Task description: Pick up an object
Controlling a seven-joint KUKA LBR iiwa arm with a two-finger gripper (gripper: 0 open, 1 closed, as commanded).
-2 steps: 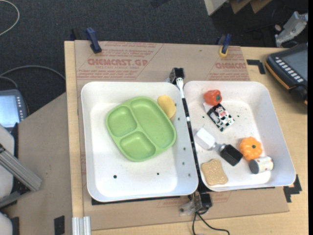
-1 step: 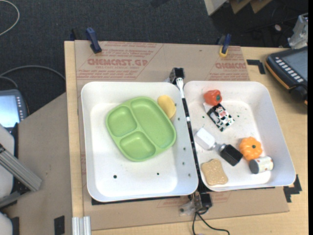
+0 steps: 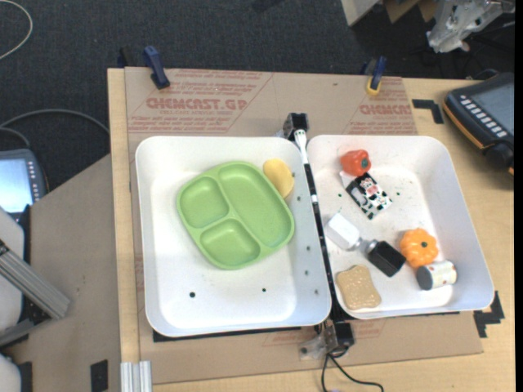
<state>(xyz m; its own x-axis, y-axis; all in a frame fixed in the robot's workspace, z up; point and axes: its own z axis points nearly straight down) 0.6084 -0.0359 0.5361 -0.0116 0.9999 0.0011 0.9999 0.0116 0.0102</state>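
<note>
The left bin (image 3: pixel 163 284) holds a green three-compartment plate (image 3: pixel 237 215) with a yellow rounded object (image 3: pixel 279 176) at its far right edge. In the right bin (image 3: pixel 458 186) lie a red-orange tomato-like toy (image 3: pixel 355 162), a black-and-white patterned block (image 3: pixel 368 196), a white block (image 3: pixel 343 231), a black block (image 3: pixel 386 259), an orange pumpkin toy (image 3: pixel 418 247), a grey-and-white cylinder (image 3: pixel 435 275) and a tan bread-slice toy (image 3: pixel 359 287). A silvery metal part, seemingly my gripper (image 3: pixel 456 15), hangs at the top right, well beyond the bench and far from every object.
Both bins rest on a brown board (image 3: pixel 245 104) held by a blue clamp (image 3: pixel 155 65) and a yellow clamp (image 3: pixel 376 76). A black divider strip (image 3: pixel 306 186) runs between the bins. A handheld pendant (image 3: pixel 486 117) lies off to the right.
</note>
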